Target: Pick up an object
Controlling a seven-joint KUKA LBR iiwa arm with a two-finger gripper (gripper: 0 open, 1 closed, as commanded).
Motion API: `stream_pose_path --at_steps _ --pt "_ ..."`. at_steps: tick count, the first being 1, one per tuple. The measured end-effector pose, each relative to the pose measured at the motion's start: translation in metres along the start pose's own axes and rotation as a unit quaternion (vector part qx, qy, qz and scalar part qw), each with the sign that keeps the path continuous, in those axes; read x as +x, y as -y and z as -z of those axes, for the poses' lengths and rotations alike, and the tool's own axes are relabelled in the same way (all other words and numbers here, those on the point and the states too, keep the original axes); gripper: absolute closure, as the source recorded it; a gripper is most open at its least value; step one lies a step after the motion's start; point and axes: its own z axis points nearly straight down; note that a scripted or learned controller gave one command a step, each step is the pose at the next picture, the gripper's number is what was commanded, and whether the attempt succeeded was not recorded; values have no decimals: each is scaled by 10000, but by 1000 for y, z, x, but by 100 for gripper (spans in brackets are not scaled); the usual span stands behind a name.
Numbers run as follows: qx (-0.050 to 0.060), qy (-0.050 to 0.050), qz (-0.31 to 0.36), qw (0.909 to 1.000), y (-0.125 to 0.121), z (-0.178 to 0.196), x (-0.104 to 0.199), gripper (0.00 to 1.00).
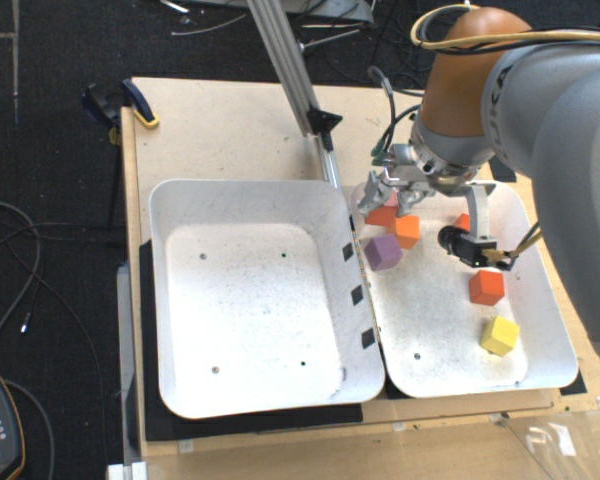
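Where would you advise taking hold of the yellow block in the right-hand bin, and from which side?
Probably from straight above, fingers closing across two opposite flat sides of the yellow block. It is a small cube lying apart from the orange-red block and the bin's rim, leaving room around it.

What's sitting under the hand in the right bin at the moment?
Under the hand, in the right bin, sit a red-orange block and an orange block, with a purple block just in front. The hand covers the red-orange block's top, so contact can't be judged.
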Motion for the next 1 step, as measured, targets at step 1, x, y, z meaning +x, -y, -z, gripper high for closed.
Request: stream_pose_path --at_steps 1 --pt "30 -2 -13 10000 -29 22 52 100"
